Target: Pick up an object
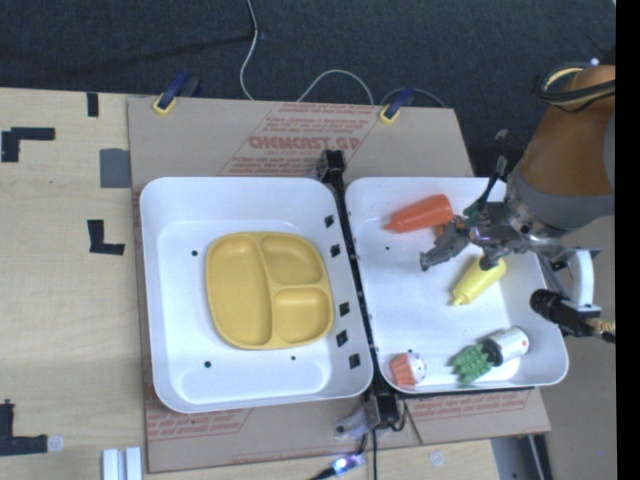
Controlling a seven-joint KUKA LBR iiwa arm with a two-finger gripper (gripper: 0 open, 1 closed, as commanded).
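Hovering low over the right bin (560, 368), my gripper (452, 248) sits between the orange carrot-like toy (420, 213) just above it and the yellow piece (475, 281) just below and to its right; its dark fingers look spread with nothing between them, so I read it as open and empty, though the slant makes the gap hard to judge. For a clean pick I'd choose one target and commit: the yellow piece lies apart from its neighbours, so I'd centre the fingers across its narrow width, turn the wrist to match its tilt, and descend until the fingers straddle it before closing. The orange toy is equally near, but it seems fatter. Further out, a green and white item (485, 356) and a small orange and white object (405, 368) rest near the bin's front edge. The left bin (175, 368) carries a yellow divided tray (268, 289). Red lettering on the cardboard (290, 140) behind reads roughly "CHEMCAST", the rest too faint for me.
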